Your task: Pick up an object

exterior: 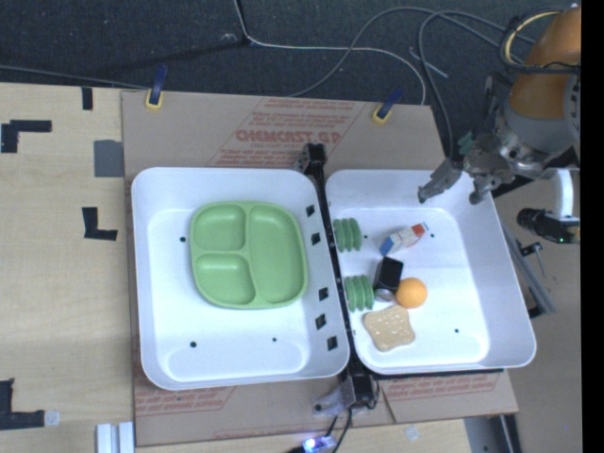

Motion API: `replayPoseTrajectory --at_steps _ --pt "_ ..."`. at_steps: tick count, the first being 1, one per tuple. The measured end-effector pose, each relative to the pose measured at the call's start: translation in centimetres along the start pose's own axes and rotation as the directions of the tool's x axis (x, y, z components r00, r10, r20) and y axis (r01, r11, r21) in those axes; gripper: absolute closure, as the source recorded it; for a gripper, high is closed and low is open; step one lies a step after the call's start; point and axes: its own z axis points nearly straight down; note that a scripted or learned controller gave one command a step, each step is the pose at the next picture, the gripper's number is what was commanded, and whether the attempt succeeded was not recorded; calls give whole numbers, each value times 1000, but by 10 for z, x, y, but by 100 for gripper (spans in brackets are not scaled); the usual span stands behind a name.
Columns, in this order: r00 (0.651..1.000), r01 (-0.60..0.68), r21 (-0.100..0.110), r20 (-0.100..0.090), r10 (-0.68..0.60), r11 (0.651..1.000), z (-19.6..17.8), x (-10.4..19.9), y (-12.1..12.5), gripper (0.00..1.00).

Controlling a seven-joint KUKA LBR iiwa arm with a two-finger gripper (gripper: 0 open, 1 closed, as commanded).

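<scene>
the left bin (pixel 151 253) holds a green divided plate (pixel 249 255), lying flat in the middle, a little toward the bin's far edge. along the seam where the two bins meet, black clips run down the shared wall. just inside the right bin (pixel 500 300), against its left wall, sit two green ribbed pieces (pixel 346 234), one nearer the far edge and one (pixel 358 293) nearer the middle. toward the bin's centre lies a small white carton with blue and red ends (pixel 404 239), tilted. nearer the front, a black block (pixel 388 275) touches an orange ball (pixel 411 293), and a slice of toast (pixel 389 328) lies just in front of both. the gripper (pixel 457 187) hangs over the right bin's far right corner, its two fingers spread apart with nothing between them, well apart from the objects.
</scene>
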Motion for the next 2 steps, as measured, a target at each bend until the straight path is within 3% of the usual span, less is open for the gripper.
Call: replayPoseTrajectory --at_steps 1,2 --pt "1000 4 -14 2 -4 1000 -9 1 3 0" --pt "1000 4 -10 3 -4 1000 52 7 -2 0"
